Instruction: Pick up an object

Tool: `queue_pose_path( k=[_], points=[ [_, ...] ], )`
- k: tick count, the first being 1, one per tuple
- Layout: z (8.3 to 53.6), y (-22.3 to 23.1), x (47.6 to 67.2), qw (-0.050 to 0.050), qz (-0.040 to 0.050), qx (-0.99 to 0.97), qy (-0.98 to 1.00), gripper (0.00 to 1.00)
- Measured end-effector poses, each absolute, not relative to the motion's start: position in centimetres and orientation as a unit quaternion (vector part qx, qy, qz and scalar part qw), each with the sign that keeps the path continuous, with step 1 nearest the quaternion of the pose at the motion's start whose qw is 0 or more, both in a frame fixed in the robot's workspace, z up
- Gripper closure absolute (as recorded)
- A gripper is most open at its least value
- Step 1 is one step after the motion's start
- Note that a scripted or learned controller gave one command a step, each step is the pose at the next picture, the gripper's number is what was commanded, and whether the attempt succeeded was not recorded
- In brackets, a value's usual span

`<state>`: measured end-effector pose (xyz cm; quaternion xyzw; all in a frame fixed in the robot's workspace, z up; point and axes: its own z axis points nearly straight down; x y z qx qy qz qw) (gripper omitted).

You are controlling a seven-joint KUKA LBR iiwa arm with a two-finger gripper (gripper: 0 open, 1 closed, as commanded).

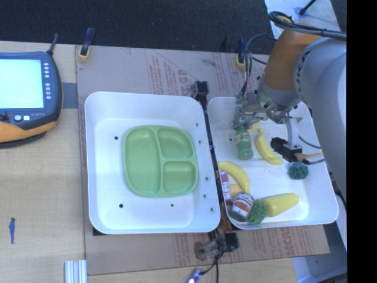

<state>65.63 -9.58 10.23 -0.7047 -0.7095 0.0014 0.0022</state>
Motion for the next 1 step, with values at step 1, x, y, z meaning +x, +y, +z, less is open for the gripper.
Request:
queue_pose_path(
  k=[1],
  points=[
    [19.28, -2.77, 61.97, 0.001, 0.0001, -0.706, -0.709, 1.00]
  ],
)
